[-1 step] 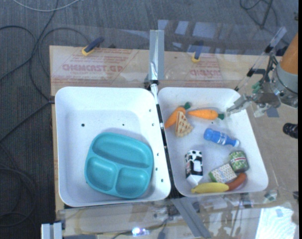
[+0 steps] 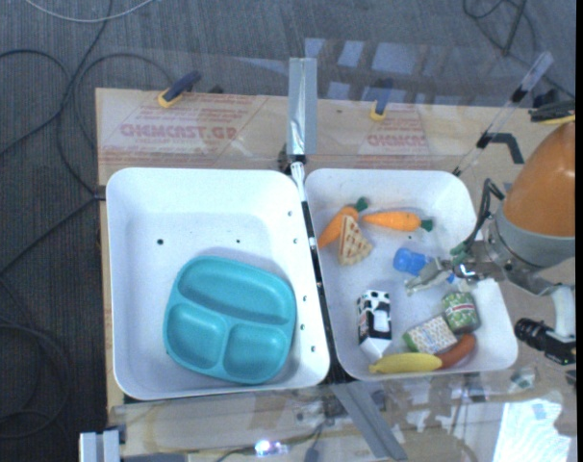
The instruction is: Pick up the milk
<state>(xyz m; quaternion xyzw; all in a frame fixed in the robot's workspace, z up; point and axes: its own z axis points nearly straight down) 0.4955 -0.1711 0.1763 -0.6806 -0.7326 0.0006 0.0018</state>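
The milk (image 2: pixel 373 318), a small black-and-white cow-patterned carton, lies in the lower middle of the right bin (image 2: pixel 484 205). My gripper (image 2: pixel 440 271) reaches in from the right and hangs over the middle right of that bin, a short way up and to the right of the milk and apart from it. It sits just right of a small blue piece (image 2: pixel 408 260). The grey arm with its orange band (image 2: pixel 546 195) rises behind it at the right edge.
The right bin also holds a carrot (image 2: pixel 397 221), a waffle wedge (image 2: pixel 349 240), a green can (image 2: pixel 460 311), a small box (image 2: pixel 430 335), a banana (image 2: pixel 405 362) and a sausage (image 2: pixel 458 351). A teal divided plate (image 2: pixel 232 320) lies in the left bin (image 2: pixel 138 210).
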